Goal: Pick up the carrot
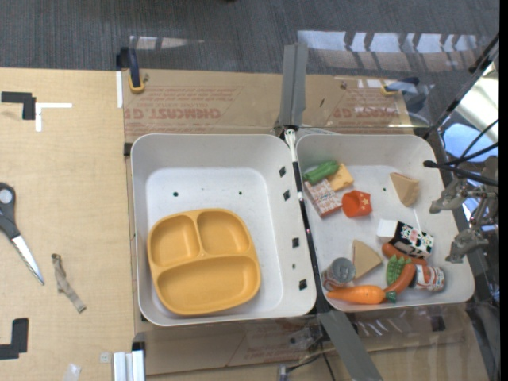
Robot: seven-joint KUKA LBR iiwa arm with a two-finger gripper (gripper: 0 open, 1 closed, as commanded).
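Orange carrot (357, 294) is lying along the front wall of the right bin (413, 145), at six o'clock, touching a grey disc (341, 271). At three o'clock, the hand (460, 225) is hovering over the rim, its metal fingers (444, 203) spread apart, gripping nothing.

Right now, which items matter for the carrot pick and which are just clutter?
Job:
- carrot, front edge of the right bin
- gripper, at that bin's right rim

Clutter:
- yellow divided plate in the left bin
- red pepper, green pepper, sausage, cheese wedge, can
- scissors on the bench
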